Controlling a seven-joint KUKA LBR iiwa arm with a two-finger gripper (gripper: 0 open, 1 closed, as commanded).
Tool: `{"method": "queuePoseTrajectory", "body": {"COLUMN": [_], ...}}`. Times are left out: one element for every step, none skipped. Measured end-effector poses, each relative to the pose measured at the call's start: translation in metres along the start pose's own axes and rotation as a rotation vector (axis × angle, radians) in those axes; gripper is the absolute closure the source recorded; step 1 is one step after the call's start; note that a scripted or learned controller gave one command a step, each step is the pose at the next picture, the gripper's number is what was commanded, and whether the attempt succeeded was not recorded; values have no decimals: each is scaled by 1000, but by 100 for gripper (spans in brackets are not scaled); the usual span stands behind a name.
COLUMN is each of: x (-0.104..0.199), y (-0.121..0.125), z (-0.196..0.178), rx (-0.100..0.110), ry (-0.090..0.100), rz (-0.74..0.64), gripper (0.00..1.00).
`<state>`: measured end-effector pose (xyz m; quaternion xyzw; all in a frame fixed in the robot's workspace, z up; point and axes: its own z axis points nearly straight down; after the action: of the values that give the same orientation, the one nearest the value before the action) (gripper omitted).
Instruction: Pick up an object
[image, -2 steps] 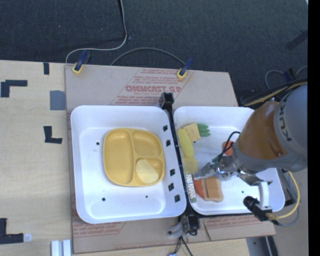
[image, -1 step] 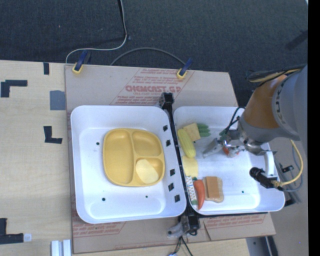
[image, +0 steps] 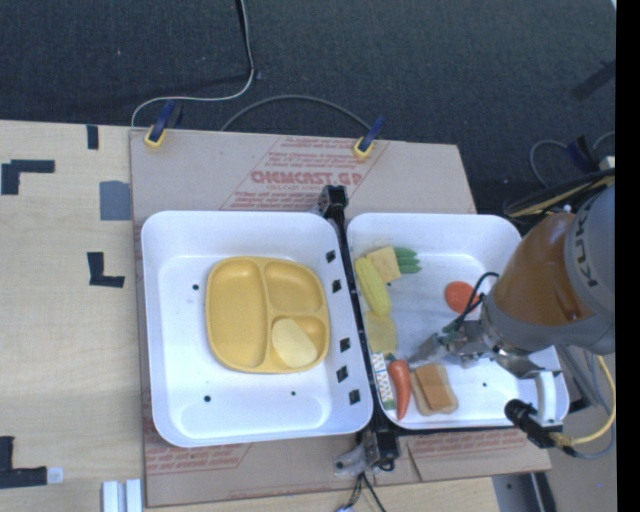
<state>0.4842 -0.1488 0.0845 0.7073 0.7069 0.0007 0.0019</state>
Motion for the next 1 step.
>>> {"method": "queuePoseTrajectory", "body": {"x": [38], "y": [97], "z": [0], "rx": [-2], "ry": [-1], "rz": [-7], "gripper": [0]}}
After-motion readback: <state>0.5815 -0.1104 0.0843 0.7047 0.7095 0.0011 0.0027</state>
